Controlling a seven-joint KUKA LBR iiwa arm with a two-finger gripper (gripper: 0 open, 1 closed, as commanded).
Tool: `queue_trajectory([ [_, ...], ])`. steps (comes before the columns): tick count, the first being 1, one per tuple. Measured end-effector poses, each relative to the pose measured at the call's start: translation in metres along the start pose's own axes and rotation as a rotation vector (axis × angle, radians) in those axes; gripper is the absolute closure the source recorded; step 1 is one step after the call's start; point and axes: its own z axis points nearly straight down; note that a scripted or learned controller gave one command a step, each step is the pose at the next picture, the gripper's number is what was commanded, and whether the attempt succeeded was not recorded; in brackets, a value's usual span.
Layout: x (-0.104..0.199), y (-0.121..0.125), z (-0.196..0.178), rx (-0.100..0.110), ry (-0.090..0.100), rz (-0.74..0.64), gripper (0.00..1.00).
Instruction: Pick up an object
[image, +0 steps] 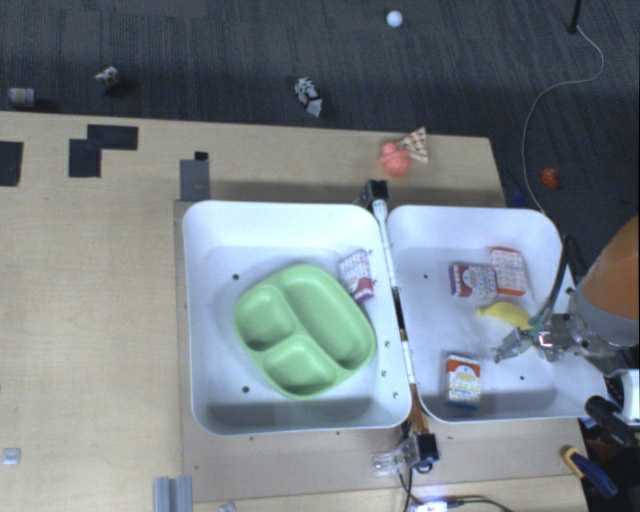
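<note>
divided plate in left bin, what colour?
Light green, plain, on the divided plate in the camera view.

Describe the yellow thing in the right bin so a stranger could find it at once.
Start at the right bin. Near its right wall, just below two red-and-white cartons, lies a small yellow banana-shaped piece. It is the bin's one plain yellow, curved item.

The arm (612, 290) is cut off by the right edge. At the claw (512, 347), the finger gap is too blurred to read. Print on the 4 small cartons (472, 281) is too small to make out.
</note>
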Motion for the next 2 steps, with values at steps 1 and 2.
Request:
queue_trajectory([
  [1,0.0007,0.0025,-0.0113,-0.007,-0.001,-0.002,1.0],
  [2,0.0007,0.0024,-0.0112,-0.006,-0.001,-0.002,0.0],
])
